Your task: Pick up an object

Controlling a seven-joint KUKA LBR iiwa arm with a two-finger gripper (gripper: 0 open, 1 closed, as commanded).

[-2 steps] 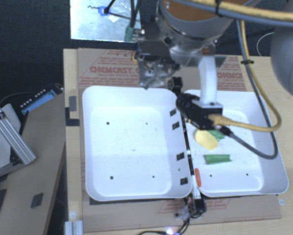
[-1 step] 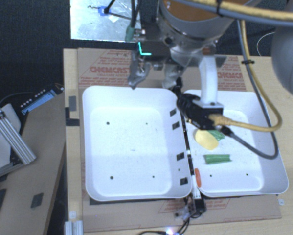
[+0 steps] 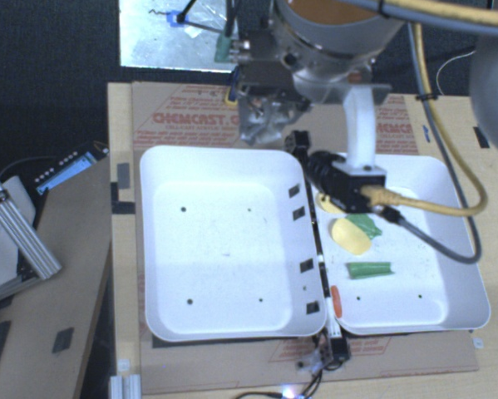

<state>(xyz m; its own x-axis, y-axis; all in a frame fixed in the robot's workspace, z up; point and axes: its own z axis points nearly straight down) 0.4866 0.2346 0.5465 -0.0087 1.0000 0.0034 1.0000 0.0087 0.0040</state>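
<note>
The arm [image 3: 348, 23] reaches in across the top of the frame, its grey body and orange band filling the upper centre. Its gripper [image 3: 261, 123] hangs at the upper middle, over the brown cardboard [image 3: 190, 115] just above the far rim of the left bin [image 3: 224, 239]; whether the fingers are released or clenched cannot be told, as they blur into a grey mass. The right bin [image 3: 431, 298] lies at the frame's lower right, touching the left bin along a black hinged seam. In the right bin, a yellow rounded object [image 3: 350, 238] sits near the left wall, with a green piece [image 3: 365, 224] touching its upper right edge. A second green piece [image 3: 370, 268] lies just below them, apart. A small orange object [image 3: 337, 300] lies against the seam, lower down. A yellow cable [image 3: 431, 208] crosses the right bin's upper part.
</note>
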